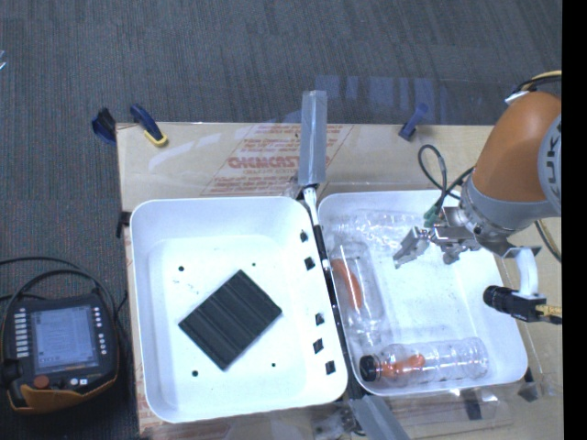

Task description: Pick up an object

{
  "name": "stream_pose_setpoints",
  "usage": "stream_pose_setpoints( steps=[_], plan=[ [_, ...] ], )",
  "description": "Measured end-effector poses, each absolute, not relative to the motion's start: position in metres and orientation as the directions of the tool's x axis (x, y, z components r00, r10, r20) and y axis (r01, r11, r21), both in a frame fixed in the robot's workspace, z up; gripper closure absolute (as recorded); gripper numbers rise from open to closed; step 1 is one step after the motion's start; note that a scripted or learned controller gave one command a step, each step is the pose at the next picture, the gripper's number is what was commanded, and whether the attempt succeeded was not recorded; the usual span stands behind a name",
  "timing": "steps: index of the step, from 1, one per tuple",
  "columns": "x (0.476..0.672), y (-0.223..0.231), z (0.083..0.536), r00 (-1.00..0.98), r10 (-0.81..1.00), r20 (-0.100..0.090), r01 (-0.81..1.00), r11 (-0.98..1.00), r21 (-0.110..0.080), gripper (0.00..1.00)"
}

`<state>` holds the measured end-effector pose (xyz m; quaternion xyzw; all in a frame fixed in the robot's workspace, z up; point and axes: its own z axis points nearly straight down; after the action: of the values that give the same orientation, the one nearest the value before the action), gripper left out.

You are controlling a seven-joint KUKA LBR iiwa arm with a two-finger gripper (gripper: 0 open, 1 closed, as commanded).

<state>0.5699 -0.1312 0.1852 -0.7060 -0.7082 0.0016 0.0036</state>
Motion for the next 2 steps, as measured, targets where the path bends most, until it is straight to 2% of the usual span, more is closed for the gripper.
stream_pose_setpoints(
  steps=[1, 2],
  plan=[
    [0.509, -0.082, 0.149, 0.094, 0.996, 0.002, 0.995, -0.094, -0.008, 0.00],
    [0.496, -0.079, 0.117, -0.005, 1.000, 0.005, 0.999, 0.005, 0.038, 0.00]
  ],
)
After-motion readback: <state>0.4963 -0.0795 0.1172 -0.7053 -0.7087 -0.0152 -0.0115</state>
